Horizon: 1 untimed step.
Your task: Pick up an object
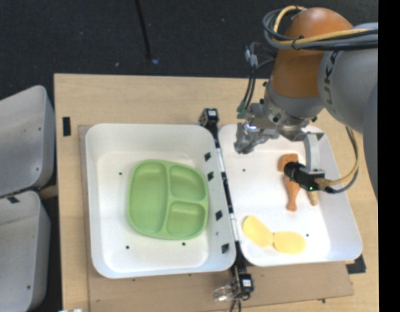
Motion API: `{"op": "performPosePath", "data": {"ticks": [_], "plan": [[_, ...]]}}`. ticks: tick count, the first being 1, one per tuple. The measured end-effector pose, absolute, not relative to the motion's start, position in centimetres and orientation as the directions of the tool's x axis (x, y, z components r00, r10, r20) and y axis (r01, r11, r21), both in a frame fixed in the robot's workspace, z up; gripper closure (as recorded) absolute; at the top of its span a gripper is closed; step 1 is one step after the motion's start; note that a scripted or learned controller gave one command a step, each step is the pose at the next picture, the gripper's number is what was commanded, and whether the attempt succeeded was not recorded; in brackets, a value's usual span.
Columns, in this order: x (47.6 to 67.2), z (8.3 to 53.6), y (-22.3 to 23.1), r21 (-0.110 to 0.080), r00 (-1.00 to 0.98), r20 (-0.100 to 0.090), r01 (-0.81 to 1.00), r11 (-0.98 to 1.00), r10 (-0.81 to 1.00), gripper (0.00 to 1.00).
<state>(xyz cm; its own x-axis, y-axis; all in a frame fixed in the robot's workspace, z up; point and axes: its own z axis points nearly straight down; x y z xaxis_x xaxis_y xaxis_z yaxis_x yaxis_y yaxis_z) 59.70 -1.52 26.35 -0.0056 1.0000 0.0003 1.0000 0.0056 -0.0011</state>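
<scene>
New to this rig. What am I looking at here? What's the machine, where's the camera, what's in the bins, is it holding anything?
One fixed camera looks down at a slant on a wooden bench bearing two shallow white bins. The grey robot arm with an orange band reaches in from the right; its two-finger gripper hangs over the right-hand white bin, near its upper left corner. Nothing shows between its fingers. The left-hand white bin holds a green plastic divided plate. The right bin holds two flat yellow chip-like pieces and a brown wooden-looking utensil, partly behind a black fitting on the arm.
</scene>
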Motion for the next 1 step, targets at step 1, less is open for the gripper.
{"op": "performPosePath", "data": {"ticks": [1], "plan": [[60.48, 26.22, 4.38, 0.001, -0.007, 0.001, 1.000, 0.007, 1.000, 1.00]]}}
